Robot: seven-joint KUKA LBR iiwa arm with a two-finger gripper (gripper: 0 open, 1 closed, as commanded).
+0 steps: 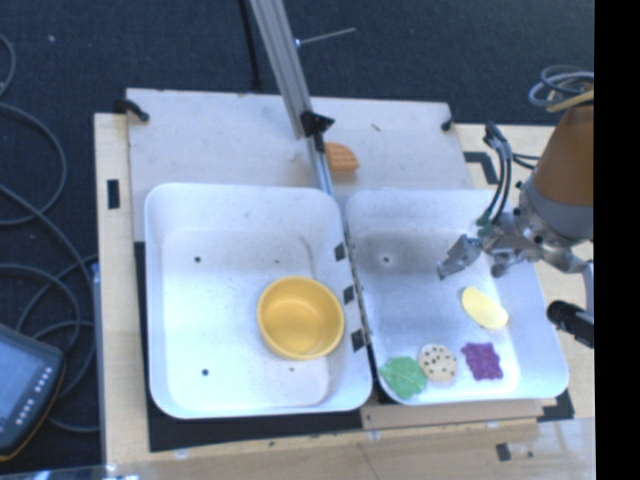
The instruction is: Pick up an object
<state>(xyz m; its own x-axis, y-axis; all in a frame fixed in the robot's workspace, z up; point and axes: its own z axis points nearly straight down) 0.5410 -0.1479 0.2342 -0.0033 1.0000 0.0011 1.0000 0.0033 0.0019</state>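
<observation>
My gripper [478,265] hangs over the right bin [400,230], at its middle right, and stands open with nothing between its fingers. Just below and right of it lies a yellow oval object [484,307]. Along that bin's front edge sit a green piece [403,375], a round speckled cookie [437,362] and a purple piece [483,360]. A yellow bowl [299,316] stands upright in the left bin [190,268], near its right wall.
A slanted metal pole [285,63] rises from the back of the divider between the bins. An orange object [341,158] lies on the bench behind them. Cables run along the right, and a dark tablet [22,383] sits at the lower left.
</observation>
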